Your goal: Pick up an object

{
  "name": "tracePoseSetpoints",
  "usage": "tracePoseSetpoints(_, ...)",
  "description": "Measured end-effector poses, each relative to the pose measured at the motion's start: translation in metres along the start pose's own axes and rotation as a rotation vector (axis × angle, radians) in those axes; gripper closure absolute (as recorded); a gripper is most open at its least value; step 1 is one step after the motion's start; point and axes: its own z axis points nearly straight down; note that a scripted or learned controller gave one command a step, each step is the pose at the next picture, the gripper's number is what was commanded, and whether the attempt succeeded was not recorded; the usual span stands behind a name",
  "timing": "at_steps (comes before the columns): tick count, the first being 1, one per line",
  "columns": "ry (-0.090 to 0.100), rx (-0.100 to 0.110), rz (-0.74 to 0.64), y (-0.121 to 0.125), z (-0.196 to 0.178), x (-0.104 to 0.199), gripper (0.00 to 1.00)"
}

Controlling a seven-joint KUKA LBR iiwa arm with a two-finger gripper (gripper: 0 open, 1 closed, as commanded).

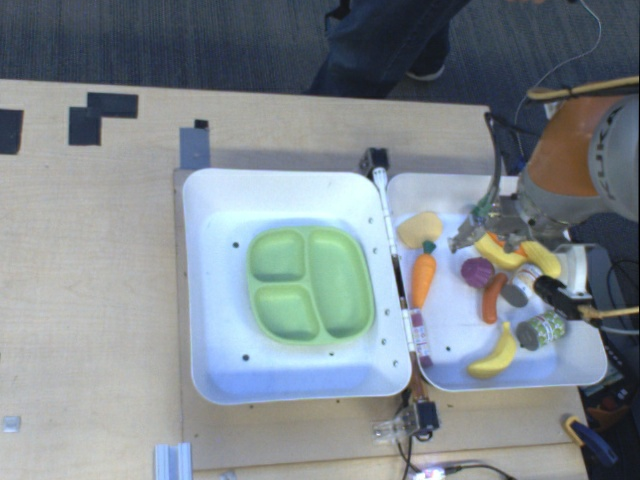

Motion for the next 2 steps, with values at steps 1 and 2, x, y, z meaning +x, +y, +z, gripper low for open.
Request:
tracePoseSetpoints(1,0.005,0.016,0.005,-0.009,0.037,0.012,0.0)
tracePoseSetpoints(2,0.005,0.011,0.002,-0.007,0.025,0.012,1.0)
